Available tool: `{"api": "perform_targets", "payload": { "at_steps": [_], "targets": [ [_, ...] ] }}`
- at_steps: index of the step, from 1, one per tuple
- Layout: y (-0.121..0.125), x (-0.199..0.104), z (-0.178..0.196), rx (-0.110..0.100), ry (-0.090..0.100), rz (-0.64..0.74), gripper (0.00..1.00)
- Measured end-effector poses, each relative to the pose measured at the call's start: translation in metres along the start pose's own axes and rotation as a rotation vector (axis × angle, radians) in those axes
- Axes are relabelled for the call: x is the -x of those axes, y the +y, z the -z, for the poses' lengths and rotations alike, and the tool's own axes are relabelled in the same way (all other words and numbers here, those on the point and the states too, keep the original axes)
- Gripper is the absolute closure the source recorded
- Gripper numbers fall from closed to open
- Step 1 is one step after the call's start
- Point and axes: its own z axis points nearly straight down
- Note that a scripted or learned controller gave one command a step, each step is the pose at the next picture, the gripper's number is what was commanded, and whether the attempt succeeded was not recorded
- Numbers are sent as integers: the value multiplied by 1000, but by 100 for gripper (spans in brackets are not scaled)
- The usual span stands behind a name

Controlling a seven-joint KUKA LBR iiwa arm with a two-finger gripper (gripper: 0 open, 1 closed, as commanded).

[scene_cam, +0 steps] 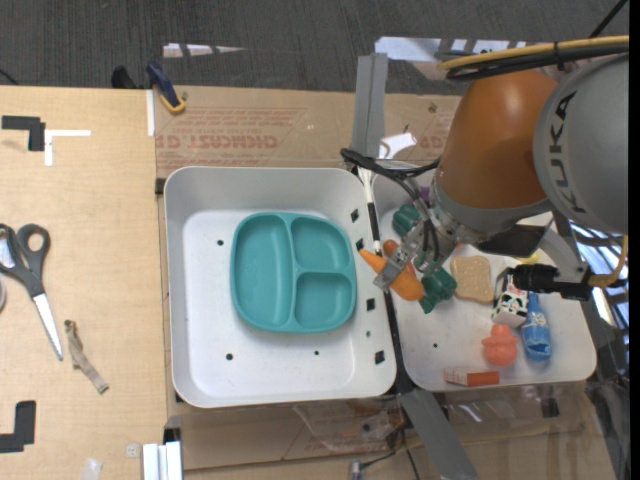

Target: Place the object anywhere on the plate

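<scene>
The gripper [403,268] hangs over the right bin's [440,368] left edge, right above the carrot [403,280]; whether it is spread or pinching, I cannot tell. To its left, the left bin [190,298] holds a teal plate [294,271]. To its right lie toast [472,279], a cow [511,306], a bottle [536,330] and a pink toy [500,347].

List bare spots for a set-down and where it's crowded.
Free: all three compartments of the teal plate, plus the left bin floor around it. Crowded: the right bin, where the gripper hangs over an orange carrot beside toast, with toys along the right wall.
</scene>
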Motion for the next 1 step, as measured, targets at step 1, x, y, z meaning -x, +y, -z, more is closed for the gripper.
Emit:
{"api": "perform_targets", "payload": {
  "at_steps": [1],
  "targets": [
    [98, -1, 22, 1, -1, -96, 100]
  ]
}}
